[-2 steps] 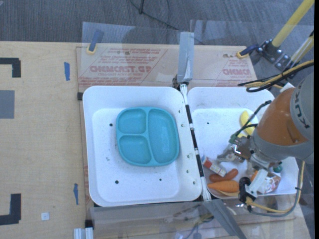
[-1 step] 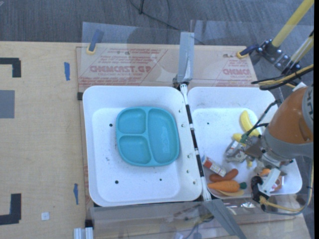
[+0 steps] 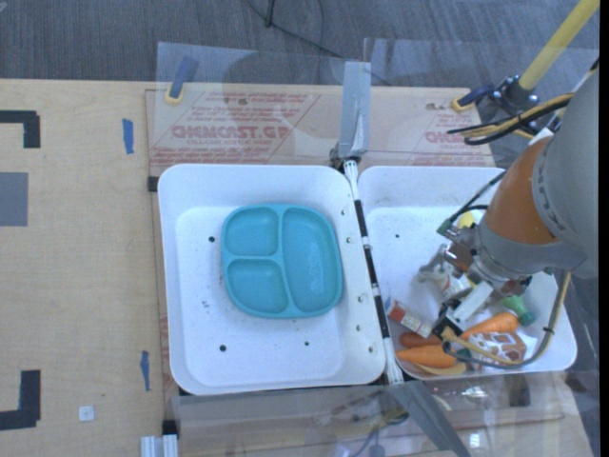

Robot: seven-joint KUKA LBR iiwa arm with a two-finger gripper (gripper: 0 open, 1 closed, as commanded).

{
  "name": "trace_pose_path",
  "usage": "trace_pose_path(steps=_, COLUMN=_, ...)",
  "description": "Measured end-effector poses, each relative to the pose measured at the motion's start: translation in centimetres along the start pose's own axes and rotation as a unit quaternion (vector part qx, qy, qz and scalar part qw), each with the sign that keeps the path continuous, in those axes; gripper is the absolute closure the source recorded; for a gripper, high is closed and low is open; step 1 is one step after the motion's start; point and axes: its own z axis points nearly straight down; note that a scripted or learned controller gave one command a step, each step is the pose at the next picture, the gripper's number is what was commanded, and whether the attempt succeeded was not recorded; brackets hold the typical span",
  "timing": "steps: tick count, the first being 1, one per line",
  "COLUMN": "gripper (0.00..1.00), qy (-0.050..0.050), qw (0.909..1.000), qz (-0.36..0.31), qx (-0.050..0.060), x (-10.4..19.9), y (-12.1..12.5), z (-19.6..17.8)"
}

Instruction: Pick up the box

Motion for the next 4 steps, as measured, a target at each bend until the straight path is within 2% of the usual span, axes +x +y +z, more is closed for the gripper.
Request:
trace_pose_path(steps=1, gripper=0.0, qy=0.0, qw=0.9863, qz=-0.165, qx=0.005, x=5.6, y=2.6, z=-9.5)
trace_pose_path(steps=2, gripper=0.0, qy=0.002, qw=0.9951, qz=-0.099, qx=0.002, x=3.0, y=0.6, z=-0.1)
trace_pose_path(steps=3, gripper=0.0, qy=0.003, qw=0.9972, qz=-0.074, qx=0.0, x=-1.0, y=-4.7, z=-0.1)
trace_pose_path(steps=4, gripper=1.0, qy=0.002, qw=0.9975, qz=-0.071, qx=-0.001, x=-1.2, y=-4.4, z=-1.0)
